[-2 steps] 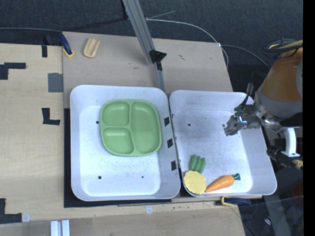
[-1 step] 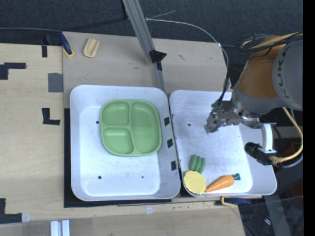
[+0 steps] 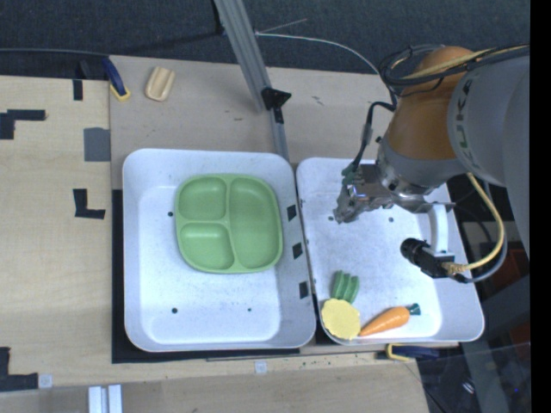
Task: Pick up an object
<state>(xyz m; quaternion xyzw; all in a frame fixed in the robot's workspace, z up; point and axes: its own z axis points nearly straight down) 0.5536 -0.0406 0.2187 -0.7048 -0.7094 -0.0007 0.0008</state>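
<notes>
In the right bin point(image 3: 379, 248), near its front edge, lie a small green ridged toy point(image 3: 344, 286), a yellow round piece point(image 3: 341, 318) and an orange carrot point(image 3: 385, 320) with a green tip. My gripper point(image 3: 346, 210) hangs over the bin's back left part, well behind these objects, with nothing visible between its fingers. The grey arm with its orange band reaches in from the right.
The left bin point(image 3: 146, 256) holds a green divided plate point(image 3: 229, 223). A grey metal post point(image 3: 250, 46) slants down to the seam between the bins. A tan block point(image 3: 159, 83) and a blue-and-yellow item point(image 3: 115, 77) lie on the bench behind.
</notes>
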